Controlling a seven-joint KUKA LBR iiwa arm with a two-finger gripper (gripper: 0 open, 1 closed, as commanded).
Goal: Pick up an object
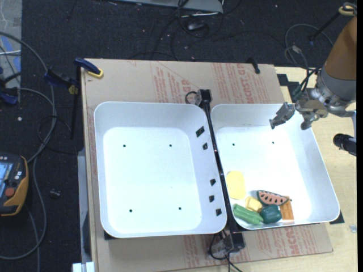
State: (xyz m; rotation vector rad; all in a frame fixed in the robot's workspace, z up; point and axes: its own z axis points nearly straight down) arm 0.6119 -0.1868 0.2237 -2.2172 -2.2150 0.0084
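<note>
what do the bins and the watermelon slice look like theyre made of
Bins: likely moulded plastic, smooth white with a slight sheen and rounded corners. Watermelon slice: seems a toy, perhaps plastic or rubber; flat solid red with dark seed marks and a green rind. Too small to be sure.

Two shallow white bins side by side, left bin (108, 169), right bin (317, 163), both on a brown cardboard sheet (170, 78) over the bench, blue and yellow clamp (89, 68) at its far-left corner, black cables (34, 106) on dark floor, yellow-black device (11, 183) at left edge
</note>
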